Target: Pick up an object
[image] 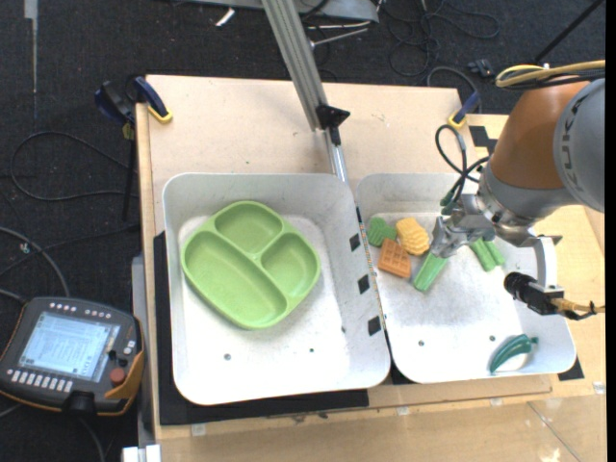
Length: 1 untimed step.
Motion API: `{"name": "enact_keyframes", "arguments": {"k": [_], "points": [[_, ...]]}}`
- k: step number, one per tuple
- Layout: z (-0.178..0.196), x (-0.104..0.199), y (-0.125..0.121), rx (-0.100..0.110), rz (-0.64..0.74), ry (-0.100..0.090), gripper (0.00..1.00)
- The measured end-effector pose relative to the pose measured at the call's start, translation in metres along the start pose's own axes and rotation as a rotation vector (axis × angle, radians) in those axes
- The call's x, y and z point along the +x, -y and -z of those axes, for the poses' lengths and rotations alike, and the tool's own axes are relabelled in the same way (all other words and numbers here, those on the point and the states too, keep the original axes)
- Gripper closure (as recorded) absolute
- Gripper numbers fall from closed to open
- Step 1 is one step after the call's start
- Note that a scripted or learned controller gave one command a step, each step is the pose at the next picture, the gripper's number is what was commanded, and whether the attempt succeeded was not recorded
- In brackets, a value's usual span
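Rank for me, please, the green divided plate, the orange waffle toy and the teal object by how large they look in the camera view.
1. Green divided plate, by far the largest.
2. Teal object and orange waffle toy: too alike to rank.

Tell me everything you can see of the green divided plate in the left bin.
The green divided plate is light green and looks like smooth moulded plastic, with a rounded outline. Raised ridges split it into three compartments: one large along the lower left and two smaller ones at the top and right. All three hold nothing. It lies flat, right side up, near the middle of the left bin, turned at an angle to the bin's walls. Nothing but the bin floor touches it.
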State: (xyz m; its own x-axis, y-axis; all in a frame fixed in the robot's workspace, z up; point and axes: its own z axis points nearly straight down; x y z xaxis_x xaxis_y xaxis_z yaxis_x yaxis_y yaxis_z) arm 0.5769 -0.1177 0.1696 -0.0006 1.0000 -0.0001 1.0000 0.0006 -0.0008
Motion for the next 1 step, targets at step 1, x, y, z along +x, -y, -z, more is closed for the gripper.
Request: {"name": "enact_keyframes", "arguments": {"k": [1], "points": [[-0.0759,-0.0654,0.0335,-0.001,-0.009,-0.001,1.0]]}}
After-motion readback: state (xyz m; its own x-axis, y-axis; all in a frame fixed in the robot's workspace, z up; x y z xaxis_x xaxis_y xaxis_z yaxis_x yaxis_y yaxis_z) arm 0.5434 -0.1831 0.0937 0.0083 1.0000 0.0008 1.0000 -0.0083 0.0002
